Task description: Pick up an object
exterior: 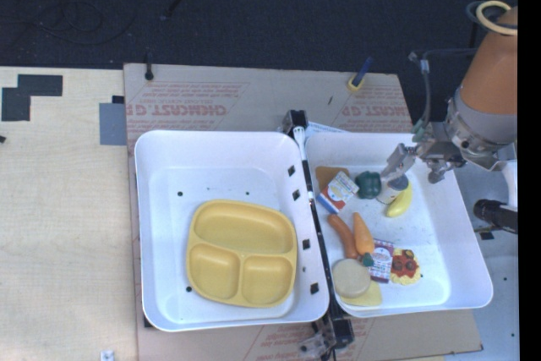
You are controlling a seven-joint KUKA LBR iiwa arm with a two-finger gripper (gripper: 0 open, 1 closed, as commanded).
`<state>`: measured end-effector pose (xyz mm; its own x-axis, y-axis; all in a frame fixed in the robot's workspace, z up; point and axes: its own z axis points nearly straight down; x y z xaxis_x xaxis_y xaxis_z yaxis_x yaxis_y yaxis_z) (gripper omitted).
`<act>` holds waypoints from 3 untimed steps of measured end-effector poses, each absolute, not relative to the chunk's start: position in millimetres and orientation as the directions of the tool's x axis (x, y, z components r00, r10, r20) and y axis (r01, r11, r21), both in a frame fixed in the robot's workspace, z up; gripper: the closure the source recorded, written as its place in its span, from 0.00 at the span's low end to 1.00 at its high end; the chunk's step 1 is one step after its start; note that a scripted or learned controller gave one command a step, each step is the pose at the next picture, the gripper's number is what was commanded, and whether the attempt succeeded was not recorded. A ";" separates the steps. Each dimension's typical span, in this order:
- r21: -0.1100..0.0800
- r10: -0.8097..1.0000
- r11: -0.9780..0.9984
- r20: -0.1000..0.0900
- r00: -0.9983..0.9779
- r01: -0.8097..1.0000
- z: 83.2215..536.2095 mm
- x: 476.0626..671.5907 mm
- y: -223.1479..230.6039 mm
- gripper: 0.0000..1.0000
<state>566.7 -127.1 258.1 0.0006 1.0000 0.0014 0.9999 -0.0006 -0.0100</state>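
Jaws of the gripper (404, 169) hang over the right bin (469, 266), just above a banana (400, 202); whether they are open, I cannot tell. Left bin (161, 182) holds a yellow divided plate (243, 252).

Both bins (169, 182) are being seen as white. A plain yellow divided plate (243, 252) is being shown in the left one. In the right one, an orange carrot (362, 234), a yellow banana (399, 202), a dark green piece (368, 184) and a pale cream disc (351, 276) are being shown.

Bright, even light, soft shadows, slightly grainy picture (white bins (169, 182) nearly glare).
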 end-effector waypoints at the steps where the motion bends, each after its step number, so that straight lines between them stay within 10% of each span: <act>1: -0.006 1.000 -0.001 0.001 0.001 1.000 89.2 594.3 -143.6 0.00; 2: -0.001 1.000 0.002 0.000 -0.002 1.000 88.5 644.3 -177.8 0.00; 3: -0.003 1.000 0.002 0.002 -0.002 1.000 98.6 644.2 -178.1 1.00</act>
<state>644.2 -178.1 98.6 -0.0020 1.0000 0.0018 1.0000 0.0020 -0.0030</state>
